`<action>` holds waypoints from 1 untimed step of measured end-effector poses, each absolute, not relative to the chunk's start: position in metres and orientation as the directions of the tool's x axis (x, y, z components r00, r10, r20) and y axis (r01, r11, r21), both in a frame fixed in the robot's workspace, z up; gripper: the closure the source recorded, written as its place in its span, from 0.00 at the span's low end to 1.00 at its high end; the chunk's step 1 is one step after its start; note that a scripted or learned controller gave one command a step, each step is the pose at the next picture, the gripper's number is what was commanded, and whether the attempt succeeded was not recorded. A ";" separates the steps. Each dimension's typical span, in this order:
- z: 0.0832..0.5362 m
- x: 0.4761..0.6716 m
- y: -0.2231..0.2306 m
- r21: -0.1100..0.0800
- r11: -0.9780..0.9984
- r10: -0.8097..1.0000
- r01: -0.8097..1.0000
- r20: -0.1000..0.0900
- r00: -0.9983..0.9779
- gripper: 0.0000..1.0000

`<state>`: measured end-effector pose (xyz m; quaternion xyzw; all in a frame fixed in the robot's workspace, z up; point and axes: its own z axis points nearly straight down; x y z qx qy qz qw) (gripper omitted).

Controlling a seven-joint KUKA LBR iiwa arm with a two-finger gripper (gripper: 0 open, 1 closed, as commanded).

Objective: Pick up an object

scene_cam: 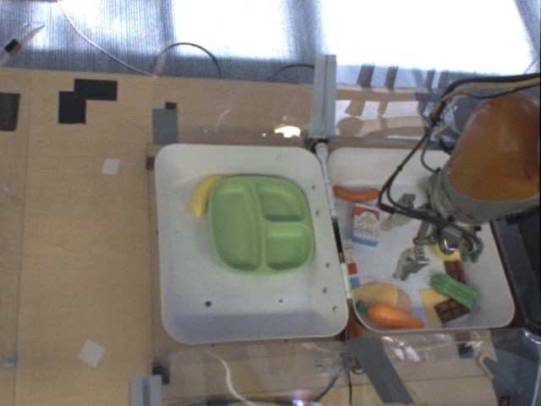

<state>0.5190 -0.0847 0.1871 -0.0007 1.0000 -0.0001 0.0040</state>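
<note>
Seen from above, the KUKA arm reaches in from the right over the right bin, its gripper hanging low above the bin floor, pointing toward the near-left; whether it is open or closed cannot be told. Candidate objects crowd the bin's near end: a carrot, a pale potato-like piece, a green vegetable, a chocolate bar. A small carton and sausage lie farther back. A grasp here risks closing on bare floor, or nudging tightly packed neighbours. In the left bin, a green divided plate partly covers a banana.
</note>
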 end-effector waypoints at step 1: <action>0.107 0.591 -0.082 0.001 0.991 0.136 0.136 -0.020 -0.991 0.00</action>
